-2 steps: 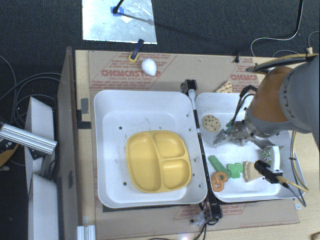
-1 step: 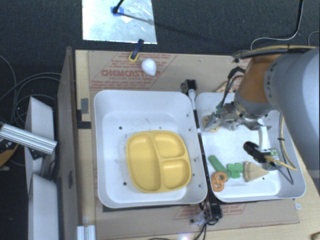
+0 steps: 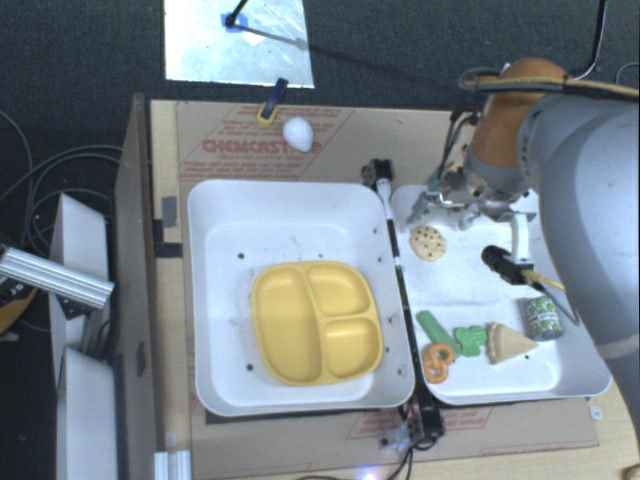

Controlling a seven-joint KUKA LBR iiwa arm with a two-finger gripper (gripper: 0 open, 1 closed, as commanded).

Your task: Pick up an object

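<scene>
Cardboard-covered tabletop [image 3: 330,133] carried two white bins. Jaws [image 3: 462,206] sat at upper right of the right bin [image 3: 580,373], just above the cookie [image 3: 428,241]; whether open or closed, couldn't tell. Best approach: drop straight over the cookie, centred. Arm [image 3: 570,168] hid the bin's far corner.

You look down on a dark carpet [image 3: 70,58] with a shiny sheet [image 3: 238,28] lying at the top. Black cables [image 3: 40,168] loop at the left beside a white frame [image 3: 85,368]. Printed cardboard [image 3: 250,143] covers the bench.
</scene>
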